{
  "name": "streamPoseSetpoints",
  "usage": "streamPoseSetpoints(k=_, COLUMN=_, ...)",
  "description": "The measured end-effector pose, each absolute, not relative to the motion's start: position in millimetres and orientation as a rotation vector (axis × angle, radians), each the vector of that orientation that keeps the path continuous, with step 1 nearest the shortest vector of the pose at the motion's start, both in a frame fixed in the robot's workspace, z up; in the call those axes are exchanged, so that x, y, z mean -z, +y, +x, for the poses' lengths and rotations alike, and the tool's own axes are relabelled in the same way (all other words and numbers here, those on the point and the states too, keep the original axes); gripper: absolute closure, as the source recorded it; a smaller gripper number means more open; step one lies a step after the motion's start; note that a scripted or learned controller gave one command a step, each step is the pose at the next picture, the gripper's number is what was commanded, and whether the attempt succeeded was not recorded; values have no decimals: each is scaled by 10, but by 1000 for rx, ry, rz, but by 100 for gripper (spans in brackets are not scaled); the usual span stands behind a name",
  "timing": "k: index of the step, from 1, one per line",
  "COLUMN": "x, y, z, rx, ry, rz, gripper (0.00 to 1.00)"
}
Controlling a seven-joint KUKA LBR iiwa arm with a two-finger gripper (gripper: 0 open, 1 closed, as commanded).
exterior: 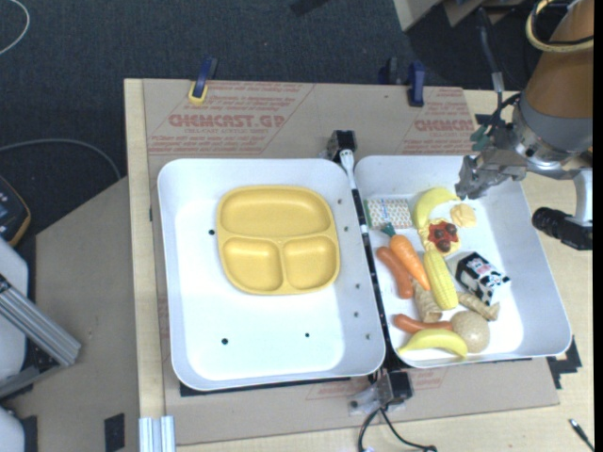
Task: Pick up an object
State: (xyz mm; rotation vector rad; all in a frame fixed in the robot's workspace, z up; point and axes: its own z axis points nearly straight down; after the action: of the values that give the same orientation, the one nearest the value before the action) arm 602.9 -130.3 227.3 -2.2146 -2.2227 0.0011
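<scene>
The right bin (528,252) holds a heap of toy food. In it are a yellow-green fruit (431,202), a small pale yellow piece (463,217), a dark red piece (441,234), an orange carrot (405,262) and a corn cob (439,279). A black-and-white cow figure (479,273), a beige ball (469,330) and a banana (433,345) lie there too. My gripper (468,186) hangs over the bin's far right part, just above and right of the yellow-green fruit. Nothing shows in its grasp.
A yellow divided plate (275,238) lies in the left bin (188,328). A white speckled packet (388,213) sits at the right bin's far left. A red sausage (410,324) lies beside the banana. Clamps (198,85) hold the board's far edge.
</scene>
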Motion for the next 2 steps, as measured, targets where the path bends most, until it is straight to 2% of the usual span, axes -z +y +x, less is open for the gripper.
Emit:
streamPoseSetpoints(k=1, x=-2280, y=-691, z=5913, rx=1, ry=-2225, rz=-2211, gripper=100)
streamPoseSetpoints(k=2, x=-2153, y=-447, z=5707, rx=-3, ry=-2220, rz=-2216, gripper=100)
